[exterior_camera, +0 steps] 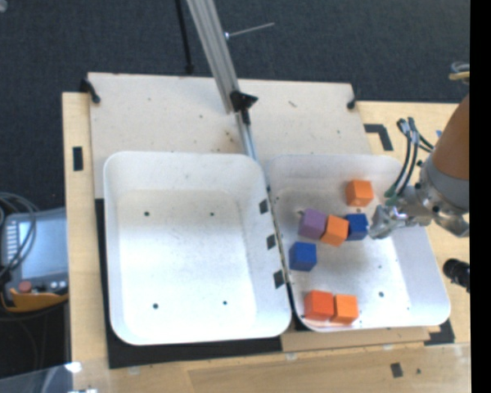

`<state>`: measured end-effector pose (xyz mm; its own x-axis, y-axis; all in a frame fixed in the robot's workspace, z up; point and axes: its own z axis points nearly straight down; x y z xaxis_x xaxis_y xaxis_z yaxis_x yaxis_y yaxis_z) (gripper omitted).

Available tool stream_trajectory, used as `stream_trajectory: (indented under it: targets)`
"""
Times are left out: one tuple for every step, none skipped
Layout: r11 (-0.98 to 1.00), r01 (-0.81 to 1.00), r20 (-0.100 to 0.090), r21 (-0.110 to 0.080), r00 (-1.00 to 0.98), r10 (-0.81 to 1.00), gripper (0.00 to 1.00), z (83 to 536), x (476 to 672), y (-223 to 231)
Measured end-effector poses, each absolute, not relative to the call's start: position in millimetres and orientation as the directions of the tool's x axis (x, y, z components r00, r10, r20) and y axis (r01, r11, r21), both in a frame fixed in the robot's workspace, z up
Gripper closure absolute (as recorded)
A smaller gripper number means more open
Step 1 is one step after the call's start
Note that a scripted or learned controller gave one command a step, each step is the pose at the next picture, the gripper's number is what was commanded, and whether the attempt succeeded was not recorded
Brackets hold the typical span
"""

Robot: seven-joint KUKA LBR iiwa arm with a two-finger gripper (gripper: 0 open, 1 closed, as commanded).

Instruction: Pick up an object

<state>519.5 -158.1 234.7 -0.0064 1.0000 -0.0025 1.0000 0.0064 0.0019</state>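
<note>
The right bin (409, 301) holds several small blocks. An orange cube (359, 192) sits near its far side. A purple cube (313, 224), an orange cube (336, 229) and a blue cube (356, 226) lie in a touching row at the middle. Another blue cube (303, 256) lies nearer the left wall. Two orange blocks (331, 305) sit side by side at the front. My gripper (380, 224) reaches in from the right, low over the bin, just right of the blue cube in the row and very close to it.
The left bin (147, 178) stands beside the right one, sharing a divider with black clips (272, 240). A slanted aluminium post (217, 51) rises behind the bins. Cables (409, 150) hang near the wrist at the right.
</note>
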Motion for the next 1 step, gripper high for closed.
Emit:
stream_trajectory:
  targets:
    - [0.007,1.000,0.000,0.001,-0.007,1.000,1.00,227.2,529.9,-106.8]
